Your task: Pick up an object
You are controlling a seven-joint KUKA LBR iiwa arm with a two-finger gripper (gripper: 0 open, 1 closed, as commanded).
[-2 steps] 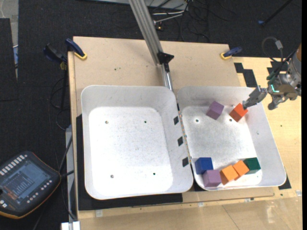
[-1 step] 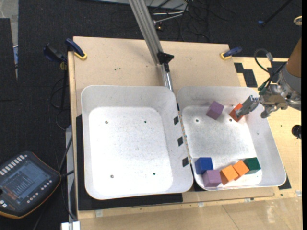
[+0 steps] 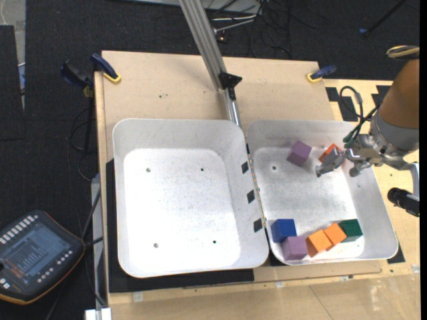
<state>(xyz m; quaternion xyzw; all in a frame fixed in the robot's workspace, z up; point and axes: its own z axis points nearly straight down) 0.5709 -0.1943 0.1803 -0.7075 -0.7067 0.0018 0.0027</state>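
The right bin (image 3: 373, 199) holds several small blocks. A purple cube (image 3: 299, 153) lies near its far side, and a small orange block (image 3: 329, 153) sits just right of it. My gripper (image 3: 337, 171) hangs over the bin's right part, its fingers (image 3: 324, 169) apart. The orange block is right beside the left finger, not between the two. Along the near edge lie a blue cube (image 3: 283, 229), a second purple cube (image 3: 295, 247), two orange cubes (image 3: 319, 241) and a green block (image 3: 351, 229).
The left bin (image 3: 133, 145) stands beside the right one, their rims meeting mid-bench. A metal pole (image 3: 207, 39) slants down to the far edge between the bins. A teach pendant (image 3: 33, 255) lies off the bench at lower left.
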